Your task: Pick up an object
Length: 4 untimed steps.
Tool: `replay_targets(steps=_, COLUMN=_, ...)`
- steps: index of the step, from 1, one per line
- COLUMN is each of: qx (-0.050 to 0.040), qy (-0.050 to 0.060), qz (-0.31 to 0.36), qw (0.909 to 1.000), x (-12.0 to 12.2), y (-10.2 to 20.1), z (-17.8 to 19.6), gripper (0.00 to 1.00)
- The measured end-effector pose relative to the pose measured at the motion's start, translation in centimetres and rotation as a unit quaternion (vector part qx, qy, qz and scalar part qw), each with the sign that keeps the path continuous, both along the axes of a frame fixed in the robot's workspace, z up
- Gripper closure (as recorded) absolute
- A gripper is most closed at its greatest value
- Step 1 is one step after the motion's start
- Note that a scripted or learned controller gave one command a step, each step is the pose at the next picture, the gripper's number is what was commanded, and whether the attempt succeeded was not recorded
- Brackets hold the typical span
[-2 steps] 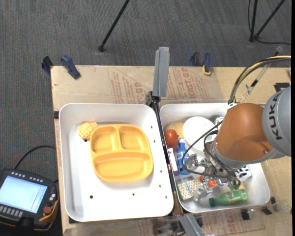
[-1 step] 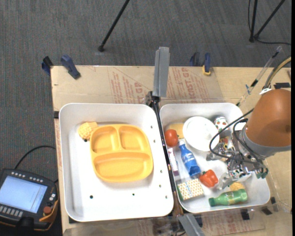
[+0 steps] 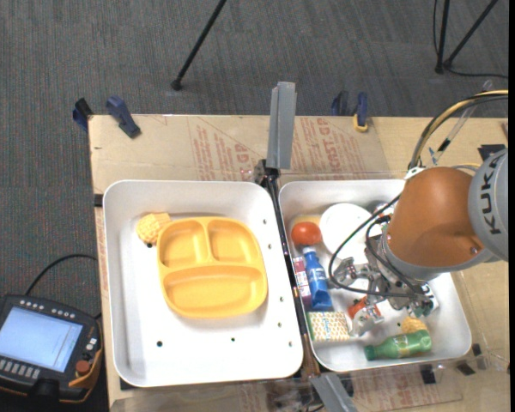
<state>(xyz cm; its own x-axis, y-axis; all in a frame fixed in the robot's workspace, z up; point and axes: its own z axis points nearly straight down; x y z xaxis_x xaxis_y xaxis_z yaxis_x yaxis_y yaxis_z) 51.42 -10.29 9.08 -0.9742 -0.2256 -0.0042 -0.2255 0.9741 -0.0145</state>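
A view from above onto a table (image 3: 197, 144) covered in cardboard, bearing two shallow white bins side by side. The right bin (image 3: 459, 333) serves as the landmark here.

A grey arm (image 3: 498, 204) with an orange band (image 3: 433, 217) above its wrist reaches in over the right bin from the right. Its claw (image 3: 379, 297) hangs low inside that bin, near the middle. The wrist and cabling crowd the claw, so I cannot tell whether it is released or clenched, or whether anything is caught in it.

Several things lie in the right bin. A white round plate (image 3: 343, 223) sits toward its far side, partly under the arm, with a red and orange ball-like object (image 3: 306, 231) just beside it, toward the bin's left wall. A blue tube (image 3: 316, 281) lies along the left side, next to a slim pink and white packet (image 3: 300, 277). A small patterned box (image 3: 330, 325) rests near the front left corner. A green bottle (image 3: 399, 345) lies on its side along the front wall, close to the claw. A small yellow object (image 3: 414, 324) sits just behind the bottle.

Left of the right bin, the other white bin (image 3: 129, 350) holds a yellow divided tray (image 3: 213, 266), with a small yellow corn-like toy (image 3: 151, 226) touching its far left corner.

A handheld control pad (image 3: 39, 343) lies on the floor well left of both bins.
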Motion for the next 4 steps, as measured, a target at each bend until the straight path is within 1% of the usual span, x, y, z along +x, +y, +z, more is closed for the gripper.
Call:
replay_targets(steps=1, qx=0.0011, qy=-0.002, qz=-0.044, qw=0.9990, x=-0.6, y=0.4, z=0.0, gripper=0.00)
replay_targets(steps=2, qx=0.0070, qy=-0.001, qz=-0.021, qw=0.9998, x=11.1, y=1.2, z=3.7, gripper=0.00)
replay_targets(steps=3, qx=0.0081, qy=0.005, qz=-0.034, qw=0.9994, x=9.2, y=1.3, z=-0.5, gripper=0.00)
replay_targets(steps=4, qx=0.0070, qy=0.005, qz=0.039, qw=0.9992, x=13.0, y=0.5, z=-0.3, gripper=0.00)
